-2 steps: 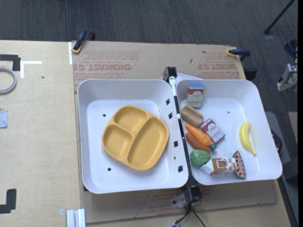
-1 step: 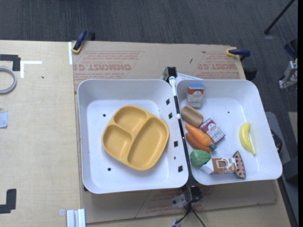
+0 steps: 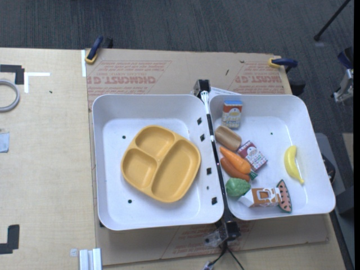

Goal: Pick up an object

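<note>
The banana [image 3: 293, 163], lying well apart from the carrot [image 3: 235, 162], offers the clearest descent; finger state cannot be told.

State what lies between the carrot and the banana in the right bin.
In the camera view, a small red carton lies beside the carrot; bare white bin floor runs on to the banana.

Two shallow white plastic bins [image 3: 107, 167] [image 3: 315, 151]. One yellow three-compartment plate [image 3: 161, 163]. One yellow toy banana [image 3: 292, 163], one orange carrot [image 3: 235, 162], one watermelon slice [image 3: 284, 196], one green vegetable [image 3: 237, 188], one brown bread roll [image 3: 228, 136], three small printed cartons [image 3: 232, 113] [image 3: 252, 154] [image 3: 264, 197].
</note>
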Controlling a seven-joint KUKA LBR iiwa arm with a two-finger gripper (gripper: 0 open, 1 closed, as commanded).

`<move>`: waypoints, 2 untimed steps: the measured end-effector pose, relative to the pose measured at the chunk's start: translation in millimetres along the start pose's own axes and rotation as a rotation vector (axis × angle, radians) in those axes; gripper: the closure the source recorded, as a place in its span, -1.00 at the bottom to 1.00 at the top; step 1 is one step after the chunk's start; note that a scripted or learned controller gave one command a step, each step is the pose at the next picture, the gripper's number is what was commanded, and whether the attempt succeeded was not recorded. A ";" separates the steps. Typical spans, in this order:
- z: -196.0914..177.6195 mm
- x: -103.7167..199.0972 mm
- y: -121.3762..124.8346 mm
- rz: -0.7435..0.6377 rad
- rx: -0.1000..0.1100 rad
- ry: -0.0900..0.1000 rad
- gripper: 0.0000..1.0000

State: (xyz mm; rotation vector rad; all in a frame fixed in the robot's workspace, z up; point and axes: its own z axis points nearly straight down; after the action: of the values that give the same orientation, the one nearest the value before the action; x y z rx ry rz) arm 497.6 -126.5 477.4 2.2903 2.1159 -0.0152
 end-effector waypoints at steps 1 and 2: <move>-9.2 -0.1 1.3 -0.003 -0.001 -0.002 1.00; -18.3 -0.1 2.7 -0.006 -0.002 -0.003 1.00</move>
State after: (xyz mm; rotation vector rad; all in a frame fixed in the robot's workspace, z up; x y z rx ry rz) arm 500.1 -126.4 495.7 2.2814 2.1206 -0.0173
